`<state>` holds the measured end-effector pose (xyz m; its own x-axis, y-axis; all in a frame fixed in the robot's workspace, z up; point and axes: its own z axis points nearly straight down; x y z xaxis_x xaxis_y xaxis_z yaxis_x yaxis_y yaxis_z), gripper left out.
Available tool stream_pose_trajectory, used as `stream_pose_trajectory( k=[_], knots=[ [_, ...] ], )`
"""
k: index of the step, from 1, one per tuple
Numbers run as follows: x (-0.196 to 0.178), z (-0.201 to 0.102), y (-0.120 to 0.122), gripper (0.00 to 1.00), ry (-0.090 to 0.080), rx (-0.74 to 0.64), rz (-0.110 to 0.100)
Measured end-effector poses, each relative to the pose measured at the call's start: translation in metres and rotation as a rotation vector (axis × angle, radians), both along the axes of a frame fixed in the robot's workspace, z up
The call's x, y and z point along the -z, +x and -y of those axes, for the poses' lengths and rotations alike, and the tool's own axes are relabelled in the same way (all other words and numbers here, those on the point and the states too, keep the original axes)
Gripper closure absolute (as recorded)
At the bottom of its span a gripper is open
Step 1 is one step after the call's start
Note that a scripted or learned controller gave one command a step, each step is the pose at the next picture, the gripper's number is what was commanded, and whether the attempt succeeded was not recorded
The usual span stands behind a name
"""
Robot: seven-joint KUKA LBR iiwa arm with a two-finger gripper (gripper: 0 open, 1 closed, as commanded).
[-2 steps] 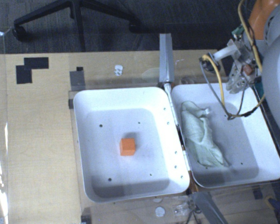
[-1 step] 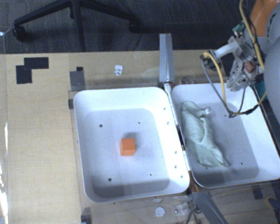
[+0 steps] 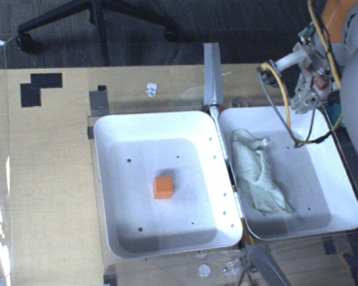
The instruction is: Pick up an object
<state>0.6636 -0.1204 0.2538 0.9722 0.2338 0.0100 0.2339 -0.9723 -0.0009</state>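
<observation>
A: Where do the objects sit, and why there?

B: The small orange cube (image 3: 163, 187) lies alone near the middle of the left shallow white bin (image 3: 121, 236), well apart from every wall. That spot probably leaves room for an approach from any side. The crumpled pale grey-green cloth (image 3: 255, 173) lies in the right shallow white bin (image 3: 342, 216), stretched from far to near along its left wall, beside the divider where the two bins meet.

A: And the arm?

B: The grey arm with its orange band (image 3: 343, 0) hangs at the far right, above the far right corner of the right bin. Its pincer (image 3: 307, 89) sits high, tangled visually with yellow cables (image 3: 280, 100), so one cannot tell whether it is released or clenched. Nothing is visible between its tips.

A: So the pick is not yet begun?

B: It seems so. Both objects rest on the bin floors. The cloth is the nearer target, though its soft folds against the wall may slip; the cube looks firmer, but it means a reach across the wooden table (image 3: 46, 180) side of the divider.
</observation>
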Motion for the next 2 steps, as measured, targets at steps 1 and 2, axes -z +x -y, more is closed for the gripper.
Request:
stream_pose_trajectory(
  k=[1,2],
  knots=[
    [-0.010,-0.002,0.001,1.00,0.001,-0.007,0.001],
    [-0.021,-0.003,0.002,1.00,0.001,-0.014,0.002]
  ],
)
